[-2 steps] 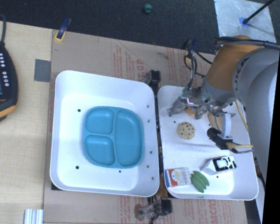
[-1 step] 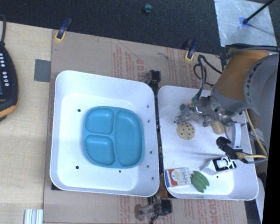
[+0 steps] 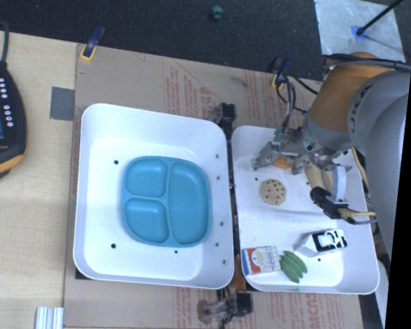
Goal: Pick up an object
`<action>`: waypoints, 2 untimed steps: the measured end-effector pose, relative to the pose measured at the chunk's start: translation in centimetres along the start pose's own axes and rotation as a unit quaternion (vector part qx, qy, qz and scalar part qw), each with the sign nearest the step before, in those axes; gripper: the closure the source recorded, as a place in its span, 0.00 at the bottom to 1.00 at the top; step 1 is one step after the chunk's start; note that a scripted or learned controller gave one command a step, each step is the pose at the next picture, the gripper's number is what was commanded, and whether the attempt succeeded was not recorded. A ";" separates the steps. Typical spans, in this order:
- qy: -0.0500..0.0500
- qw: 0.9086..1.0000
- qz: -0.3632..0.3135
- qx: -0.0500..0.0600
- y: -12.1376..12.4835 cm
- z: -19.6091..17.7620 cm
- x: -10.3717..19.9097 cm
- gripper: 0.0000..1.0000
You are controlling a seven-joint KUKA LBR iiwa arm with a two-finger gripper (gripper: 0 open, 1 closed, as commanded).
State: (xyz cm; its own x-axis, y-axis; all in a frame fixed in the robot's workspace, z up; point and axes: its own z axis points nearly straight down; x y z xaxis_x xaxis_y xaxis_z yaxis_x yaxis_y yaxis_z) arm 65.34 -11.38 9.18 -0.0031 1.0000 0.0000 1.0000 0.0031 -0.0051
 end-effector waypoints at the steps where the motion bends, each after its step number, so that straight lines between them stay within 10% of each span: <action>1: -0.001 1.000 -0.001 0.000 -5.4 0.1 0.0 0.00; 2: -0.001 1.000 -0.002 -0.001 -5.3 -1.2 -0.1 1.00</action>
